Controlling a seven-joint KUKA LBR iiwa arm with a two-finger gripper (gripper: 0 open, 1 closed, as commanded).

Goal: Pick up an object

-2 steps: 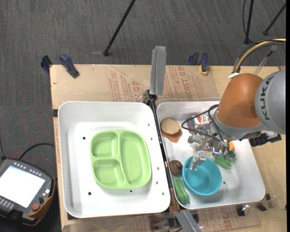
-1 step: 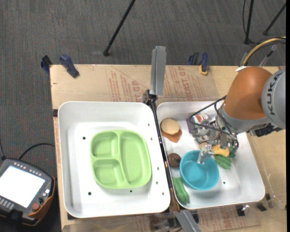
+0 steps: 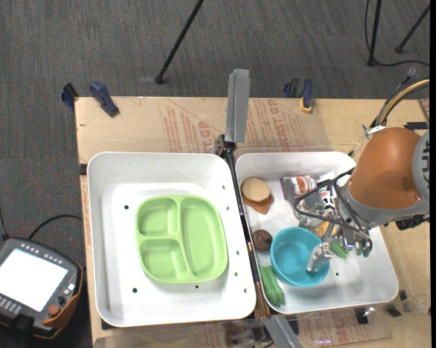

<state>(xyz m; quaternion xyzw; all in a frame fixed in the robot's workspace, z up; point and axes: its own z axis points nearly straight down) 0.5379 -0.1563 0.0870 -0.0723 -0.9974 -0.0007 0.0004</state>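
My gripper (image 3: 321, 252) hangs low in the right bin (image 3: 377, 285), under the arm's orange band, right over the right rim of a blue bowl (image 3: 294, 256). Whether it touches the bowl I cannot tell. Left of the bowl lies a small brown round piece (image 3: 261, 239). A tan bun-shaped toy (image 3: 256, 190) sits at the bin's back left, with a red-and-white packet (image 3: 299, 185) beside it. A green oblong piece (image 3: 273, 286) lies at the bin's front left. Small orange and green bits (image 3: 339, 249) are partly hidden beneath the wrist.
The left bin (image 3: 109, 194) holds a light green divided plate (image 3: 181, 238). A grey upright post (image 3: 238, 107) stands behind the seam between the bins. Clamps sit on the cardboard bench's back edge. A teach pendant (image 3: 29, 285) lies on the floor at left.
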